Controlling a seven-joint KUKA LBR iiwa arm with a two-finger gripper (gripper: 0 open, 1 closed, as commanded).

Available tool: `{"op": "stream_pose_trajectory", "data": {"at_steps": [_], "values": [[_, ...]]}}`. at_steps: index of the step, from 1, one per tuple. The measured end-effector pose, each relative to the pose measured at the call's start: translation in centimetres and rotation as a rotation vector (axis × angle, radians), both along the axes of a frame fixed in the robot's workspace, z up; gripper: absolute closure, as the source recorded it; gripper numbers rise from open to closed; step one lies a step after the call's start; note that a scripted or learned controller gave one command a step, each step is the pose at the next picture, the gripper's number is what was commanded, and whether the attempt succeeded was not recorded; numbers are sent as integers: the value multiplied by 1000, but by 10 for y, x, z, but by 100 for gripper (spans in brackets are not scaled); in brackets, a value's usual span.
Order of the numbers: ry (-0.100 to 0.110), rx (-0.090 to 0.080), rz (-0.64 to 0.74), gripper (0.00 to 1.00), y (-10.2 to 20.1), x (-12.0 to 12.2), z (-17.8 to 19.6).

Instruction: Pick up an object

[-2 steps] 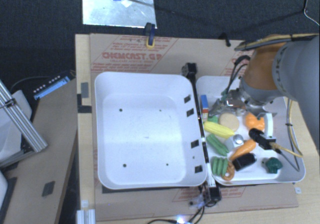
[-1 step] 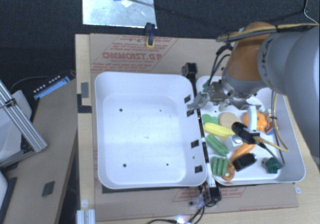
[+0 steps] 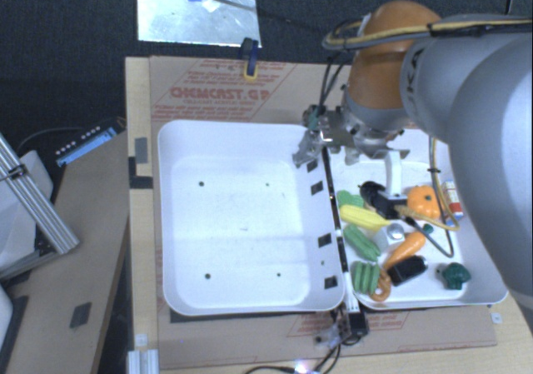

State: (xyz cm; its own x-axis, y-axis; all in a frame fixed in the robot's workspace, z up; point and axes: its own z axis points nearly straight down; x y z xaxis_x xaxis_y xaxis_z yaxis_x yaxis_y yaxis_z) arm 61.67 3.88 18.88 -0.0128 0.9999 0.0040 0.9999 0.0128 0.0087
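The grey arm (image 3: 466,114) reaches in from the right, its orange band (image 3: 391,27) above the wrist, and the jaws hang over the dividing rims where the two white bins meet, near their far end. Whether the jaws are open or closed cannot be told; nothing can be seen between them.

Left of the jaws lies the left bin (image 3: 179,222), its white floor bare apart from a few small dark specks. Right of and nearer than the jaws sits the right bin (image 3: 483,285), which carries the loose objects. Closest to the jaws on that side is a white upright piece (image 3: 391,171), and beside it a black item (image 3: 375,196). Just nearer than that lie a yellow banana-like toy (image 3: 363,216) and an orange round toy (image 3: 422,201). Nearer still are a green ridged piece (image 3: 361,241), an orange carrot-like toy (image 3: 406,245), a dark block (image 3: 408,269) and a dark green broccoli-like toy (image 3: 454,275). All rest on the bin floor, apart from the jaws. Both bins sit on a cardboard sheet (image 3: 216,91) on the tabletop.
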Motion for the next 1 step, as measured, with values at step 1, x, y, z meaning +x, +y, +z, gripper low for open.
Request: {"op": "stream_pose_trajectory", "data": {"at_steps": [1], "values": [[4, -1, -4, 0, 35, -36, 51]]}}
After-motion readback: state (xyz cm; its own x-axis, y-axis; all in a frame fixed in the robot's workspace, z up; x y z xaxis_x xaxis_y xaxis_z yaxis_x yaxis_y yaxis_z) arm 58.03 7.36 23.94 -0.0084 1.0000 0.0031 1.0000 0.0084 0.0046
